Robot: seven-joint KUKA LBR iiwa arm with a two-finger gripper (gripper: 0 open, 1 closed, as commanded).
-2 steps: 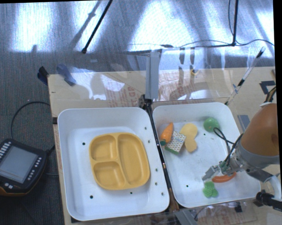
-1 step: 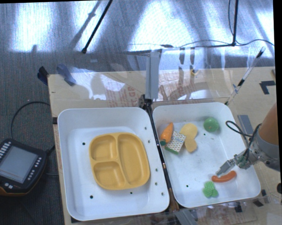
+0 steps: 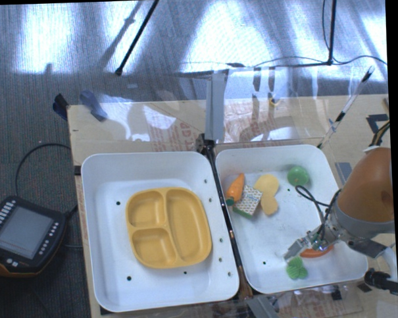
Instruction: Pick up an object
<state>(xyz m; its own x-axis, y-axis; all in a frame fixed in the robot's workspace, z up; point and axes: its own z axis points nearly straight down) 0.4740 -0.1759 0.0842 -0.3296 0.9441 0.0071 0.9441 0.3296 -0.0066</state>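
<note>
Two shallow white bins are set side by side on the bench. In the left bin (image 3: 102, 192) a yellow divided tray (image 3: 168, 227) is laid flat near the middle, and nothing is seen in its three compartments. The loose objects are all gathered in the right bin (image 3: 269, 251), so a pick can be made only there. Near its upper left corner an orange carrot-shaped toy (image 3: 236, 187), a checkered sponge-like piece (image 3: 249, 200) and a pale yellow piece (image 3: 268, 193) are lying close together, the sponge touching both neighbours; a green round toy (image 3: 298, 176) is placed apart from them, near the far wall. The arm (image 3: 368, 197) is reached in from the right and is lowered to the floor of this bin, at its lower right part. The gripper (image 3: 307, 244) is pointed down and to the left, and a small orange-red object (image 3: 316, 252) is seen directly at its tip, just beside a small green object (image 3: 296, 269). It seems that this orange-red piece was chosen because it lies separately, with free floor around it. Whether the piece is really clamped, or only lies under the tip, cannot be told from this view, and the width of the gripper cannot be told either.
</note>
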